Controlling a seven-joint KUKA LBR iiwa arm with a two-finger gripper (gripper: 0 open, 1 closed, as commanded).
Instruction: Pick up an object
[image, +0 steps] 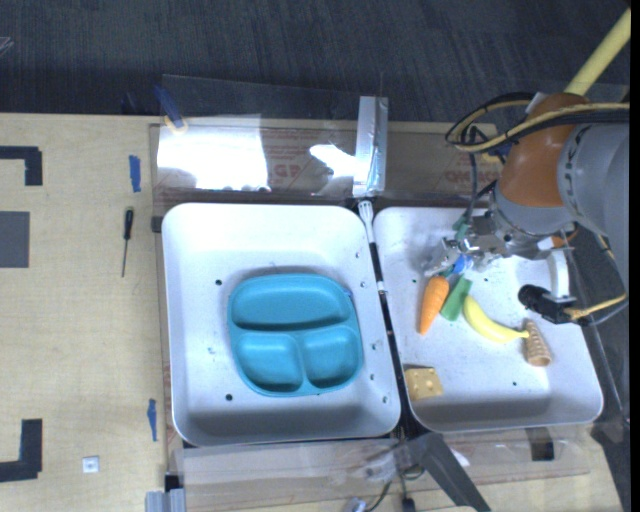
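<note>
The arm came in from three o'clock and its end effector (462, 246) hung low over the upper part of the right bin (570, 390). I could not tell from where I stood how it was set — the wrist and a tangle of cable hid that part.

The things worth picking all lay in that bin. A carrot (432, 303) sat just below the end effector, toward seven o'clock of it, with a green piece (457, 299) touching its right side and something small and blue at the top of that piece. A banana (491, 325) lay at four o'clock of the green piece, very near it, and a waffle cone (538, 346) rested by the banana's far end. A cracker (423, 383) sat apart at the bin's lower left corner. The left bin (200, 240) carried a blue divided plate (295, 333).

The trouble, as I judged it, was crowding. Carrot and green piece lay pressed together, so a descent there could land across both, or nudge one and roll the other away. The carrot's taper looked apt to squirt out — and the bin's dividing wall stood close at nine o'clock.
</note>
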